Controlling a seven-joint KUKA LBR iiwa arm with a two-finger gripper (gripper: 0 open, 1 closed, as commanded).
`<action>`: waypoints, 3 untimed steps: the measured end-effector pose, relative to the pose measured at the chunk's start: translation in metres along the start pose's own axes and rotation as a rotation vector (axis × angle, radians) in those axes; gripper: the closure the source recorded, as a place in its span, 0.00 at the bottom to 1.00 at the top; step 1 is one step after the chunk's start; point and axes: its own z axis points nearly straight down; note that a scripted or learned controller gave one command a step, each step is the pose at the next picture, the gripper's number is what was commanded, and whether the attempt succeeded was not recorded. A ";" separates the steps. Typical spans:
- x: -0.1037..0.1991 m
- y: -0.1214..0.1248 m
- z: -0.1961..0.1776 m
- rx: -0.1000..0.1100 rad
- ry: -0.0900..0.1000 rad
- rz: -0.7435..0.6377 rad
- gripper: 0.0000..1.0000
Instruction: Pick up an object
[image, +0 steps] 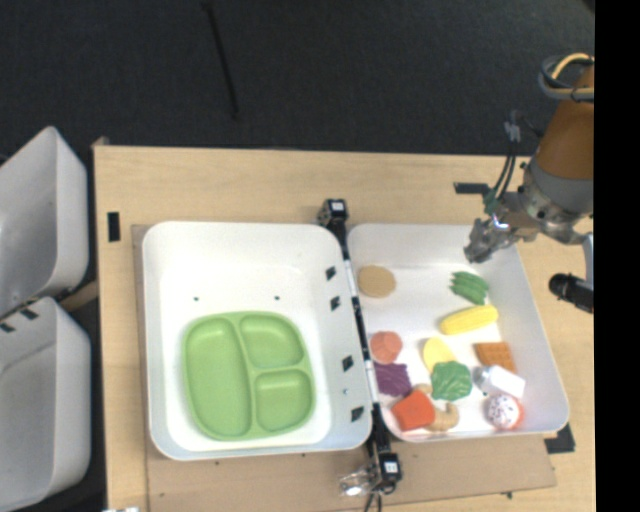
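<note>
My gripper (482, 243) hangs over the far right corner of the right bin (420, 245), above and a little to the right of a green leafy toy (469, 287). No object shows between its fingers. Below lie a yellow corn-like piece (469, 320), a tan round cookie (377, 281), an orange-red round piece (386, 346), a yellow piece (436, 352), an orange waffle-like square (494, 355), a purple piece (392, 379), a green broccoli-like piece (452, 380), a red-orange block (414, 410) and a pink-white ball (502, 411).
The left bin (165, 250) holds a green divided plate (250, 374). A white-and-grey piece (498, 380) lies near the right bin's front right corner. The wooden bench (250, 180) rims both bins. White chair-like shapes (35, 220) stand at far left.
</note>
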 end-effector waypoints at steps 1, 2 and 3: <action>-0.002 0.001 -0.021 0.003 0.001 -0.001 1.00; 0.058 0.001 -0.025 0.006 0.003 -0.004 1.00; 0.111 0.009 -0.013 0.007 0.003 -0.004 1.00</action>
